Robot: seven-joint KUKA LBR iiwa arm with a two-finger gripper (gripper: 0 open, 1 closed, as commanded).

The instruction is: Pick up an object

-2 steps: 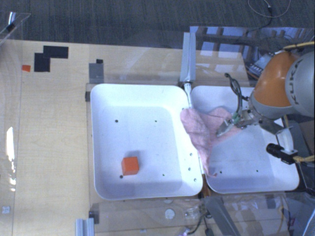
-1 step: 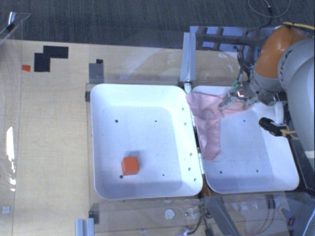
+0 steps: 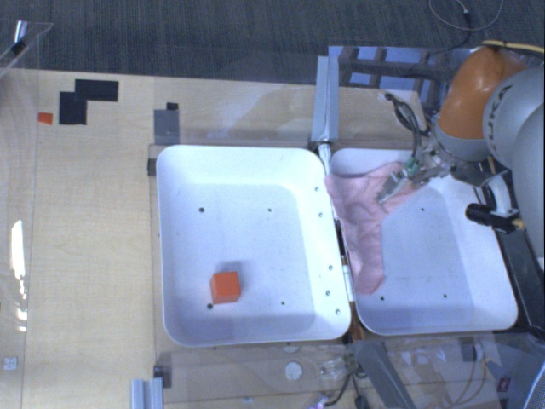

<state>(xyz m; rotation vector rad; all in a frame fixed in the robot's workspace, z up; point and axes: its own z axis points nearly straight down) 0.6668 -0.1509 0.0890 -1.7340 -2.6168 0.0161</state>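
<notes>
Cloth (image 3: 362, 220), pale pink, drapes over the right bin's (image 3: 443, 313) left wall and trails down across its floor toward the near side. Gripper (image 3: 398, 186) sits right at the cloth's far upper edge, fingers closed onto a pinch of the fabric. Over in the left bin (image 3: 247, 164), an orange block (image 3: 226, 287) rests near the near-left corner.

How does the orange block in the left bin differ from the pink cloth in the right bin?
The orange block is small, rigid and boxy; the pink cloth is larger, soft and crumpled. The block sits alone on the left bin floor, near its front; the cloth drapes along the right bin wall beside the divider. The claw is at the cloth's upper end, far from the block. Both lie in white bins.
</notes>
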